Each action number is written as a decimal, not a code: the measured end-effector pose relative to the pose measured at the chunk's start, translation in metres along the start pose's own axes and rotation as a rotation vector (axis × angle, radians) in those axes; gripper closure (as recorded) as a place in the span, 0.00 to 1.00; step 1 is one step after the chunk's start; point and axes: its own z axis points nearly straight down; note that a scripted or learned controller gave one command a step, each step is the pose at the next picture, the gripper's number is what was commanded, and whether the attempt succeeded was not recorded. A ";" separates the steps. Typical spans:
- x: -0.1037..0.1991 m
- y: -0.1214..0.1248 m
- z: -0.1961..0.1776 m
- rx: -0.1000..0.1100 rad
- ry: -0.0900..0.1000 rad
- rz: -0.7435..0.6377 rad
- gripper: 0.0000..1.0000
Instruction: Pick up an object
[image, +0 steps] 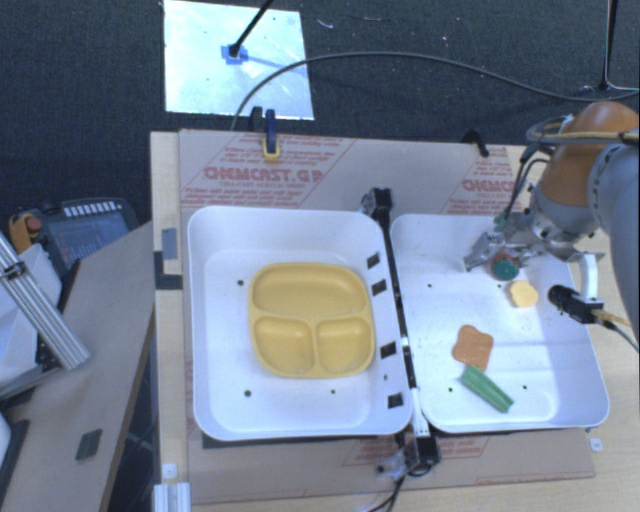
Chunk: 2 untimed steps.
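Note:
My gripper (497, 256) is low over the back of the right bin (560, 400), reaching in from the right under the orange wrist band. A small teal round object (505, 268) lies directly at its tip, partly covered by it. A pale yellow piece (522, 294) rests just to the right of the tip. Nearer the front lie an orange piece (473, 347) and a green stick (486, 388).
The left bin (215, 400) holds a yellow divided tray (310, 318). A black clip divider (392, 300) joins the two bins. A black connector with a cable (572, 301) hangs off the arm at the right bin's right side.

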 end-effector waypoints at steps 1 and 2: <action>0.000 0.001 -0.012 -0.003 -0.001 -0.002 1.00; -0.001 0.002 -0.077 -0.006 -0.001 0.001 1.00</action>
